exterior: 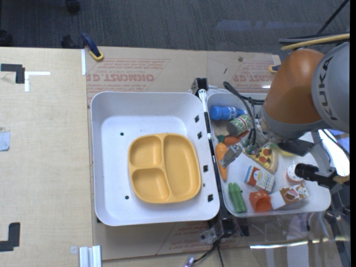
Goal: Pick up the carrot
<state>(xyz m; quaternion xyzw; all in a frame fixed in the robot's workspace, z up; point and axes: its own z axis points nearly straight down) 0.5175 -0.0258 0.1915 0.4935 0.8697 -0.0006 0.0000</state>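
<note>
End effector, grip state unclear, beside one carrot; one yellow plate.

Orange carrot; yellow plate; white bins.

The orange carrot lies, apparently lengthwise, along the right bin's left wall.

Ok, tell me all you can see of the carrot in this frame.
The carrot is an orange, plastic-looking toy lying along the left wall of the right bin, running down from about the gripper toward the green vegetable toy. The gripper's metal tip overlaps its middle; whether it grips the carrot is unclear.
</note>
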